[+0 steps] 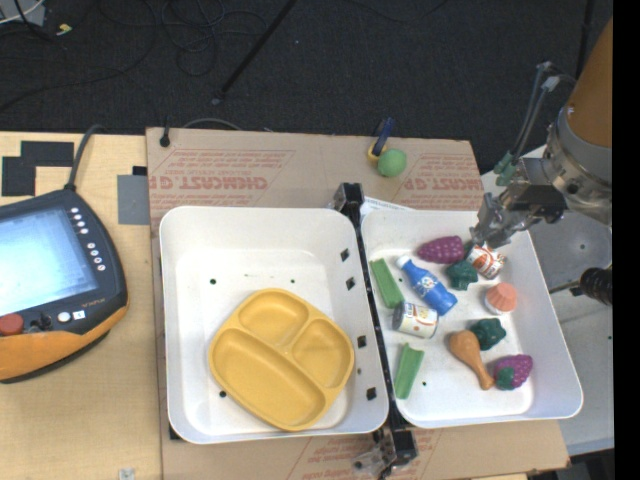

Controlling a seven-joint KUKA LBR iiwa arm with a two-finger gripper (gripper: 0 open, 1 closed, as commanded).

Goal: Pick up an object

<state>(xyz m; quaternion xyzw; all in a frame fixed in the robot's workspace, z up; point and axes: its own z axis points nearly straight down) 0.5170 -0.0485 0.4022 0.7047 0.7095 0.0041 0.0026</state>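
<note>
The right bin [555,373] holds several small toys. Among them are a purple grape bunch [440,249], a blue bottle [428,285], a long green block [387,281], a small tin [415,319], a drumstick [470,355] and a pink ball [501,298]. My gripper [488,233] hangs over the bin's far right part. Right below its tip sits a small red and white can [487,262], next to a dark green piece [462,273]. I cannot make out whether the gripper touches the can.
A yellow divided plate [282,356] lies in the left bin [190,258]. A second grape bunch [511,371], a dark green toy [488,332] and a green block [408,370] lie near the right bin's front. A green ball [392,162] rests on the cardboard behind the bins, and a control pendant [50,268] lies far left.
</note>
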